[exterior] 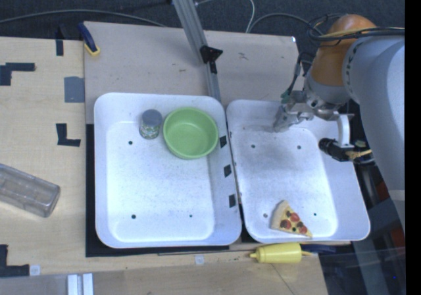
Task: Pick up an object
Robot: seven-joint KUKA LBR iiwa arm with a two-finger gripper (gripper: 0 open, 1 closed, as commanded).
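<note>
mustard bottle point(279, 253) below right bin point(342, 221); pizza slice point(289, 218) inside; claw point(284, 121) well apart.

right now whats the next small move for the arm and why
Probably carry the gripper toward the near end of the right bin until it hangs above the pizza slice. The gripper sits at that bin's far end with nothing visibly between its fingers, and the slice lies alone near the front edge. The green bowl and small can are in the left bin, farther off.
</note>
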